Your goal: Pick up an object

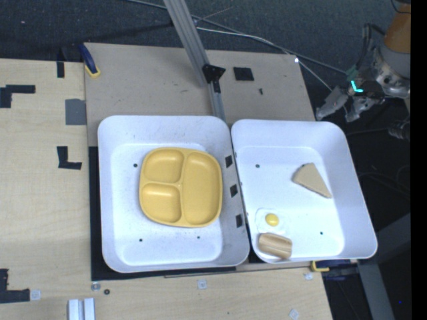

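Note:
The right bin (333, 139) holds three toy foods. A tan wedge like a bread slice (312, 179) lies toward its right side. Near the front left corner sit a fried egg (271, 220) and a brown bread roll (275, 246) just below it. My gripper (341, 105) hangs above the bench beyond the right bin's far right corner, well apart from all three foods. Its fingers spread apart, with nothing between them.
A yellow divided plate (181, 186) lies in the middle of the left bin (113, 145). A grey metal pole (189, 29) slants down to the bins' far junction. Cables run over the dark floor behind the bench.

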`<state>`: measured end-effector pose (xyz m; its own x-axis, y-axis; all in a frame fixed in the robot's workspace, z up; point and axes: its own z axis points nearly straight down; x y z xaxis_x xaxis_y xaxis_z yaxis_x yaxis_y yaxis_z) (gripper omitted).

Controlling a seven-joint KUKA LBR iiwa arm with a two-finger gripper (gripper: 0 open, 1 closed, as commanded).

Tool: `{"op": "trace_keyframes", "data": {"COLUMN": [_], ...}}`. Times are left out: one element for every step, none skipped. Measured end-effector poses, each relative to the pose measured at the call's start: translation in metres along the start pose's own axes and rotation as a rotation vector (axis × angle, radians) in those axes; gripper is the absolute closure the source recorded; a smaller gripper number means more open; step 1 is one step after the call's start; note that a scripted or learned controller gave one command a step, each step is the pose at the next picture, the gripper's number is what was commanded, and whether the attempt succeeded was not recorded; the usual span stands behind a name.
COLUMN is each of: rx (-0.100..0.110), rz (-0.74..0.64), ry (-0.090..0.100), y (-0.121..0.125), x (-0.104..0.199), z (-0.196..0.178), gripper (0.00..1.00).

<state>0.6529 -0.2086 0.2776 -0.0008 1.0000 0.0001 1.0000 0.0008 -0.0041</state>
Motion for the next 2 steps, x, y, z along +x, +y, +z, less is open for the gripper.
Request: {"op": "trace_keyframes", "data": {"rx": [-0.003,0.001], "rz": [-0.001,0.000], "ry": [-0.001,-0.001], "y": [0.001,-0.004], "x": [0.000,-0.007], "z": [-0.002,0.046], "gripper": [0.00,0.00]}}
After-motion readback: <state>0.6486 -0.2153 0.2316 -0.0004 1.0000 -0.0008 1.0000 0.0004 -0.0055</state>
